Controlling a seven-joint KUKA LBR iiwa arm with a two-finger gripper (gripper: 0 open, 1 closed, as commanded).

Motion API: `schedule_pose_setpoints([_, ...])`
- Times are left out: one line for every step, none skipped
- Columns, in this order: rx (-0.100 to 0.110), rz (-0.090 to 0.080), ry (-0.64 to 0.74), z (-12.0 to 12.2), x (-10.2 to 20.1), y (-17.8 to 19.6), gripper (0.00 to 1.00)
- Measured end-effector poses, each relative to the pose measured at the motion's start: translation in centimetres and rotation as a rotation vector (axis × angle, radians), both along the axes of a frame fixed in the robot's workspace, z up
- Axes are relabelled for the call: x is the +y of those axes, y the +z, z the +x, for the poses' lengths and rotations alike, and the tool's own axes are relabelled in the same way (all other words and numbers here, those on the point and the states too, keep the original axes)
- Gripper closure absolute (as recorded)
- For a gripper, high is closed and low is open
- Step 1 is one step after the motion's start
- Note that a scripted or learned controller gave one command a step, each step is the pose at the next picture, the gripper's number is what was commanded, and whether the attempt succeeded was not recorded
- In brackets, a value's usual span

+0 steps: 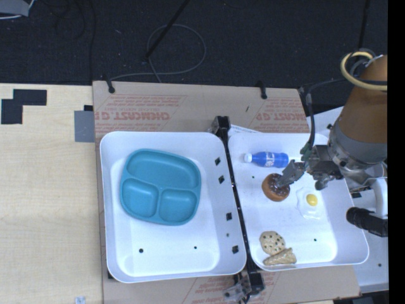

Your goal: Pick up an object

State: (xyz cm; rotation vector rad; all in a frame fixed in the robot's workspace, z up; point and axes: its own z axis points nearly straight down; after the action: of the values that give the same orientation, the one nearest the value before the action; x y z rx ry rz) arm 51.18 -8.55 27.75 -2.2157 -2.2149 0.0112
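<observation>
Now you see the left bin point(120, 258) holding a blue plate point(161, 186); the right bin point(351, 249) holds bottle point(266, 159), donut point(276, 189), egg point(311, 201), cookie point(271, 239). You cannot tell how the gripper point(286, 177) is set.

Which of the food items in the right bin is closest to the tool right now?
The brown doughnut: the tool is right over its upper edge. The fried egg, cookie and bottle sit farther off.

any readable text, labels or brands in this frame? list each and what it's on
"CHEMCRST. G.P", approximately: red print seen upside down and blurry on the brown cardboard sheet under the bins, repeated near its right end and lower edge.
Small blue plastic bottle with white label band: print too small to read.
Nothing else legible.
</observation>
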Motion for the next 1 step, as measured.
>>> schedule_pose_setpoints([-0.01,-0.001,0.001,0.15,-0.02,0.46,0.0])
